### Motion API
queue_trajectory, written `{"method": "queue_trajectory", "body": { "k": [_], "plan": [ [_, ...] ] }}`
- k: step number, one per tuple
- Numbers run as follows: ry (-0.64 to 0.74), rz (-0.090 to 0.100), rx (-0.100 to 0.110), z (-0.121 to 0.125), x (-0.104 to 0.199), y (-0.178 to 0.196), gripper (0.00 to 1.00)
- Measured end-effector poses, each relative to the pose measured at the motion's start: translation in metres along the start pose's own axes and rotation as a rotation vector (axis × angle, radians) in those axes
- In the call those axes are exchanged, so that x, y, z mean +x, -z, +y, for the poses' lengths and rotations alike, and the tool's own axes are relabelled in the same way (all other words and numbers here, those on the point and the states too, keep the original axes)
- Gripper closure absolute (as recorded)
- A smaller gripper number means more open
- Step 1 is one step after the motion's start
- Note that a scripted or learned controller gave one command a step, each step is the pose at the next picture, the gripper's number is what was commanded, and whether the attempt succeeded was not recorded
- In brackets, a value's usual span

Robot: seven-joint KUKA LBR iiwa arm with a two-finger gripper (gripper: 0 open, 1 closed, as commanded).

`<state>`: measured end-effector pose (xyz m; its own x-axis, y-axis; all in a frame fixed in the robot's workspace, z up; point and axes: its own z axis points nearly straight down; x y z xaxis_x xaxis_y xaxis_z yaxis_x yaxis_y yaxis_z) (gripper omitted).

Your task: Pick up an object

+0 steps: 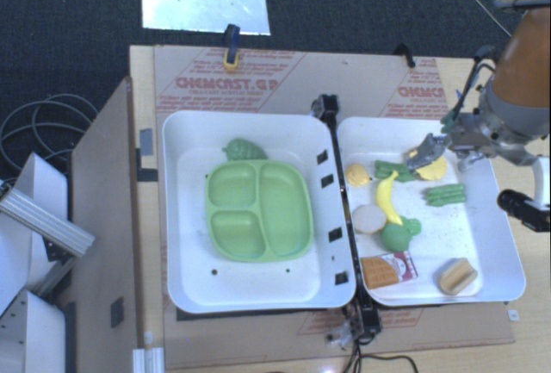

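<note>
Banana [386, 195] lies in right bin [491, 272].

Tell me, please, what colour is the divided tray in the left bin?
Light green; the divided tray shows plainly in the camera view.

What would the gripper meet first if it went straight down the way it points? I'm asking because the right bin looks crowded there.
Probably the yellow piece right under the gripper, with the green bean pods just beside it. Depth is hard to judge from this slanted view.
</note>
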<state>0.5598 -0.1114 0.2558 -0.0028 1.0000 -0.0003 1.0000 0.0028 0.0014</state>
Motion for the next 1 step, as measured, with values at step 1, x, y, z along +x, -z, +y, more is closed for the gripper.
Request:
{"method": "queue_trajectory", "body": {
  "k": [1],
  "plan": [
    [0.003,0.004,0.014,0.0079,0.0301,-0.1711,0.0]
  ]
}}
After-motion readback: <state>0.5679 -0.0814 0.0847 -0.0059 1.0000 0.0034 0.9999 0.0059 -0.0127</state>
